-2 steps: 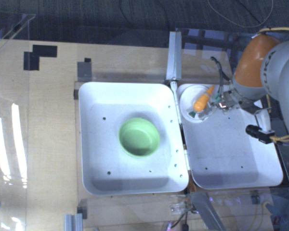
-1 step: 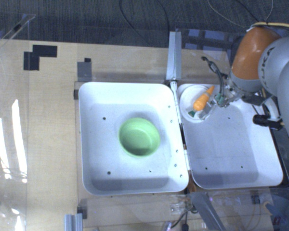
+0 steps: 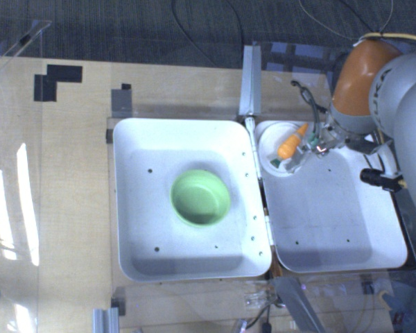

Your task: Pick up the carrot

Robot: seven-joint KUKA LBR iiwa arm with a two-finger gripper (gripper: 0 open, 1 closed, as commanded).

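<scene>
The orange carrot (image 3: 288,146) lies in a small white bowl (image 3: 270,139) at the far left corner of the right bin (image 3: 347,214). Its green top points toward the bowl's near rim. My gripper (image 3: 307,150) is low over the bowl's right side, right against the carrot's right flank. The grey arm with its orange band (image 3: 360,75) comes down from the upper right and hides the bowl's right rim. A second orange bit (image 3: 303,128) peeks out just behind the gripper.
A green bowl (image 3: 201,197) sits in the middle of the left bin (image 3: 139,186). A metal divider post (image 3: 250,82) stands behind the gap between the bins. A black cable fitting (image 3: 380,178) hangs off the arm over the right bin's right side.
</scene>
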